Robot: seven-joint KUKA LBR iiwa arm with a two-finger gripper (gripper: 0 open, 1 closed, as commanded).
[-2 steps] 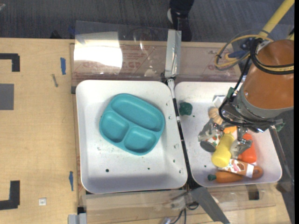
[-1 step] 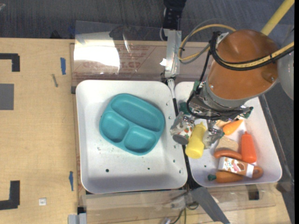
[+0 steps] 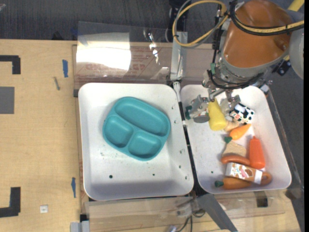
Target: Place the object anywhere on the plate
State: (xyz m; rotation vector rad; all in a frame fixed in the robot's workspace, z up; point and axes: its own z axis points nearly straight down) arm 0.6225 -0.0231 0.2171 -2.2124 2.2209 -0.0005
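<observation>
Camera view, itemised. Left shallow white bin (image 3: 91,178): one teal plastic plate with three compartments (image 3: 137,127), lying flat at the bin's centre, nothing on it. Right shallow white bin (image 3: 205,168): toy food lot. Yellow plastic banana-like piece (image 3: 217,116), near the bin's top edge, left of centre; black-and-white toy cow (image 3: 242,113) just beside it twd the right edge; small orange carrot-shaped piece (image 3: 240,131) below the cow; orange-red bottle-shaped toy (image 3: 256,152) nr the right edge; tan bread-like piece (image 3: 234,152) touching its left side; labelled sausage-like packet (image 3: 246,173) along the bottom edge; grey-green lump (image 3: 197,108) at the bin's left wall. Two-finger gripper (image 3: 223,98) of the grey arm with orange band (image 3: 254,28) hangs over the yellow piece's upper end; finger spread: cannot tell, arm body hides it. Likely task obj = yellow piece, not seen held. Handling est.: light, hollow, stiff, smooth and prob. slippery, not fragile; grip across its narrow middle, fingers square to the long axis, clear of cow and carrot. Plate well apart, in the other bin.
</observation>
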